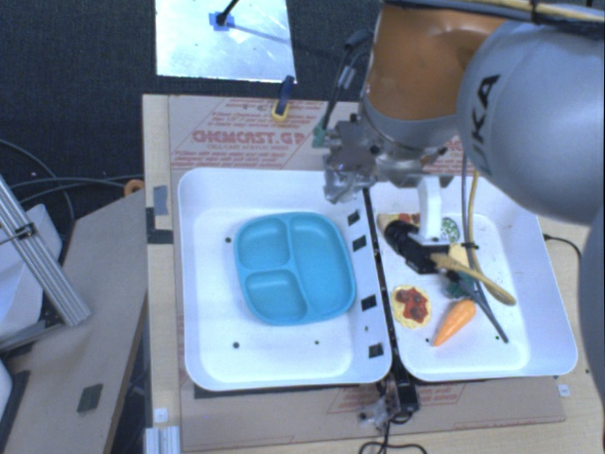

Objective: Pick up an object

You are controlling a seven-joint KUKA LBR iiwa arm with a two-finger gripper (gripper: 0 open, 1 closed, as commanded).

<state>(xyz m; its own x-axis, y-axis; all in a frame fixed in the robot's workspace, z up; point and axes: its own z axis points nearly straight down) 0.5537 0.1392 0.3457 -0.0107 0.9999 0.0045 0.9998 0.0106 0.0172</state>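
I judge the pick not yet begun. The gripper (346, 185) hovers over the rear of the divide between the bins, and I cannot tell its state. The light-blue three-compartment plastic plate (293, 268) lies flat in the left white bin (213, 348). The orange toy carrot (454, 322) lies in the right white bin (544, 339). Grasp and lift remain.

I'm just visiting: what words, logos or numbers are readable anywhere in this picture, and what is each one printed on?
"CHEMCAST GP": large red print on the brown sheet.
"KA": dark letters on the grey arm; the rest of the word is out of sight.
Smaller red print under the big word and along the sheet's front edge: too blurred to read.
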